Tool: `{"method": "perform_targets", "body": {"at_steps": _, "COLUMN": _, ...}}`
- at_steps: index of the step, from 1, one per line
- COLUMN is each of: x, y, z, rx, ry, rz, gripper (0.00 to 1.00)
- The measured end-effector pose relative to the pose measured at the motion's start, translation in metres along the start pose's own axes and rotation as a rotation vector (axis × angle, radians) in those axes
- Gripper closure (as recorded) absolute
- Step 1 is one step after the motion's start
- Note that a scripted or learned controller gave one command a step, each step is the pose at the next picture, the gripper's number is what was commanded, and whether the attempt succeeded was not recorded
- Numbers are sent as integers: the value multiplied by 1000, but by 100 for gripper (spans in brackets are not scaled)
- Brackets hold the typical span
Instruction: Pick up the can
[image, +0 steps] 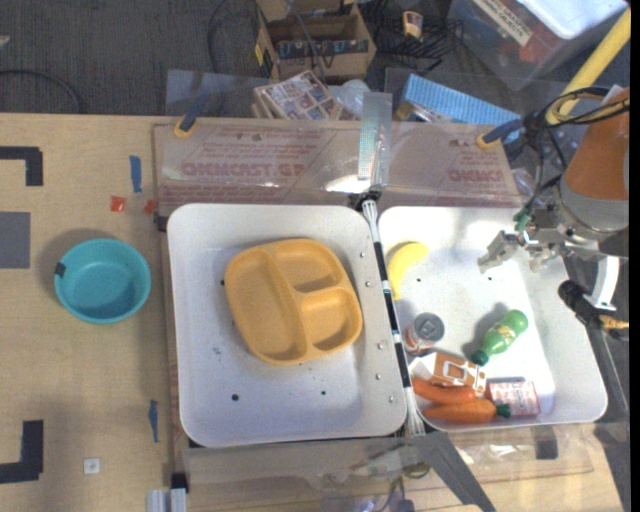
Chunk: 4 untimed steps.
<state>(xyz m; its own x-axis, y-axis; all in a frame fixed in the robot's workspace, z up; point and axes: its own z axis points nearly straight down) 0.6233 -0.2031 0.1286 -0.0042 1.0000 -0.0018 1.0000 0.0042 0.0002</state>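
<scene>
Over the right bin, upper right part: the gripper (522, 247) hangs above the white floor, with the grey arm (598, 170) and its orange band entering from the right.
Gripper state: fingers spread apart, nothing between them.
Below the gripper: a green bottle (499, 337) lies tilted on the bin floor, cap end toward the lower left, apart from the fingers.
Can: the can (427, 329) stands in the right bin near its left wall, grey top facing up, well apart from the gripper, to its lower left.
Beside the can: a small orange and white packet (455, 373) lies just below and right of it; whether the two touch cannot be told.
Front of the right bin: a carrot (455, 407) lies along the front edge, with a small red and white package (517, 396) at its right end.
Upper left of the right bin: a banana (404, 266) rests against the left wall.
Right bin: right bin (575, 395), white and shallow.
Left bin: the left bin (200, 330) holds a yellow divided tray (292, 298), lying flat near the middle.
Bench, far left: a teal bowl (102, 280) sits on the bench (70, 180), well apart from both bins.
</scene>
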Motion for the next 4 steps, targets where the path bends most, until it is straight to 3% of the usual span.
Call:
{"method": "perform_targets", "body": {"at_steps": 1, "x": 60, "y": -34, "z": 40, "rx": 1, "ry": 2, "rz": 42, "gripper": 0}}
{"method": "perform_targets", "body": {"at_steps": 2, "x": -7, "y": -53, "z": 9, "rx": 0, "ry": 0, "rz": -36, "gripper": 0}}
{"method": "perform_targets", "body": {"at_steps": 3, "x": -9, "y": 11, "z": 41, "rx": -4, "ry": 13, "rz": 26, "gripper": 0}}
{"method": "perform_targets", "body": {"at_steps": 4, "x": 61, "y": -11, "z": 41, "rx": -3, "ry": 3, "rz": -5, "gripper": 0}}
